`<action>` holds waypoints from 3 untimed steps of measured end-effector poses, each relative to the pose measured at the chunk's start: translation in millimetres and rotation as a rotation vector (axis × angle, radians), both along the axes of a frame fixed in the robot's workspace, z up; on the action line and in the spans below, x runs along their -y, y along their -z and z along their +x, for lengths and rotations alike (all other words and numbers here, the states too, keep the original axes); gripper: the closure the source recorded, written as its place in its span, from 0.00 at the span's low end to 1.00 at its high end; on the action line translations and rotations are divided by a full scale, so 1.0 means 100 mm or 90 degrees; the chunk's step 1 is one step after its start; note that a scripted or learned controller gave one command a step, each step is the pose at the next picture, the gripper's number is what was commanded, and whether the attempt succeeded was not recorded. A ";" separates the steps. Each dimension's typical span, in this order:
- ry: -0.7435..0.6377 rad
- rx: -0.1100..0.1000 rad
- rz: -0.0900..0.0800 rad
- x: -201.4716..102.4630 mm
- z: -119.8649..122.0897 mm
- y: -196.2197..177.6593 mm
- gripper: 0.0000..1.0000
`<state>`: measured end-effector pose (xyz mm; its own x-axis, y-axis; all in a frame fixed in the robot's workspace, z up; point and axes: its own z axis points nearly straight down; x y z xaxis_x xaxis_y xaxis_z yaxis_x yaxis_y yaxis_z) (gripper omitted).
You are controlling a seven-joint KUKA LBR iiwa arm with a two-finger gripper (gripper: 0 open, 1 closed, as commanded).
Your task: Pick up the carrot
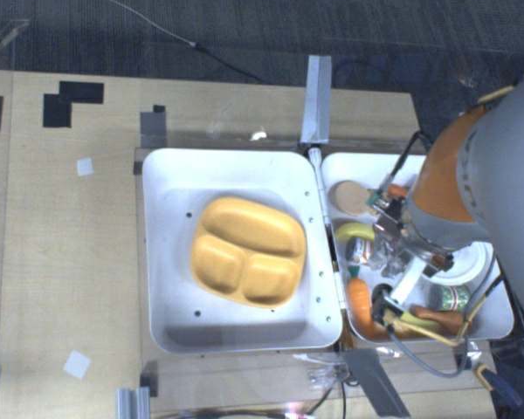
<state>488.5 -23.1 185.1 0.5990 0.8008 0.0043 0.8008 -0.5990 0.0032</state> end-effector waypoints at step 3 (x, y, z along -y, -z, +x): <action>0.247 -0.002 -0.001 0.23 0.63 0.00 0.00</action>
